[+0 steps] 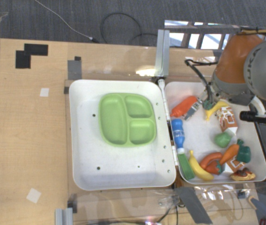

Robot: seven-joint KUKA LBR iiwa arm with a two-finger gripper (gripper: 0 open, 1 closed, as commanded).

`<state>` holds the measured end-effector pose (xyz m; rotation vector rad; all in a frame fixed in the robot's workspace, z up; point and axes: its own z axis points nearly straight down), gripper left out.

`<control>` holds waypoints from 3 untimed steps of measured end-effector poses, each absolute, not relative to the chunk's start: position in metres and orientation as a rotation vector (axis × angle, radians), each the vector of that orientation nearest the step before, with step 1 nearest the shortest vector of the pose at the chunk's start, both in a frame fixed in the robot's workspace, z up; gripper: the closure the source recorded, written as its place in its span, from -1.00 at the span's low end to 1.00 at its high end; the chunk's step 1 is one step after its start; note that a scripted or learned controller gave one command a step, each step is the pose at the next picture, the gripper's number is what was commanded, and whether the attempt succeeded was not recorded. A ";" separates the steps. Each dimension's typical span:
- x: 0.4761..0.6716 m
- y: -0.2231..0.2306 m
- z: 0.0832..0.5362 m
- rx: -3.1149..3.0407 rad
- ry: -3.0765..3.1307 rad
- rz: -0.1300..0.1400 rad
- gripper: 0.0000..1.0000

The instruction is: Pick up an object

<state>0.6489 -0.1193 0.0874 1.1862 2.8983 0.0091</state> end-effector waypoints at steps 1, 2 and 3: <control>0.537 -0.192 0.104 0.961 2.983 -0.003 -1.00; 0.509 -0.144 0.090 0.943 2.979 0.001 -1.00; 0.569 -0.201 0.089 0.982 2.970 0.009 -1.00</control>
